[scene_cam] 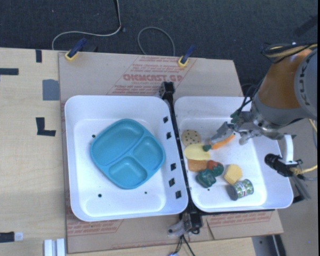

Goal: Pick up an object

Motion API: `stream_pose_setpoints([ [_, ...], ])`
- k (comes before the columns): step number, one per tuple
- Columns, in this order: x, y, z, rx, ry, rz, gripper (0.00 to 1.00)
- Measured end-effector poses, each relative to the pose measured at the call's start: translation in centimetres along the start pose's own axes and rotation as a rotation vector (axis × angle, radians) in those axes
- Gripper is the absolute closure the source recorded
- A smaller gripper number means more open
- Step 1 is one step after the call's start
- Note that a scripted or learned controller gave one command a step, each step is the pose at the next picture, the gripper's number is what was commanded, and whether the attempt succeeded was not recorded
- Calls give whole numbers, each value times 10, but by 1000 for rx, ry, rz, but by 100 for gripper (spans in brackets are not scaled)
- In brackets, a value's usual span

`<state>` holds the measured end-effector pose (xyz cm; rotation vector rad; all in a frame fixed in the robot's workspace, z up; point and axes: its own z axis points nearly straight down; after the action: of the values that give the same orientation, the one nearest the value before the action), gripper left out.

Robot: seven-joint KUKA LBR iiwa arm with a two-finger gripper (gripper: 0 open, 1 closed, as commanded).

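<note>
We log the gripper clamped on the toy carrot (3 o'clock of the cookie) over the right bin.

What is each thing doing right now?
Gripper: low in the right bin, shut on the carrot.
Carrot: tilted, between the fingers.
Tray: flat in the left bin.
Can: on its side.
Cookie: lying flat.
Lemon: resting by the cookie.
</note>
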<state>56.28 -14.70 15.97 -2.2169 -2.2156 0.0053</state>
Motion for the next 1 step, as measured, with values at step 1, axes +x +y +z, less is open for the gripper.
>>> stream_pose_setpoints([
  [1, 6, 33, 77, -8, -5, -2, 0],
])
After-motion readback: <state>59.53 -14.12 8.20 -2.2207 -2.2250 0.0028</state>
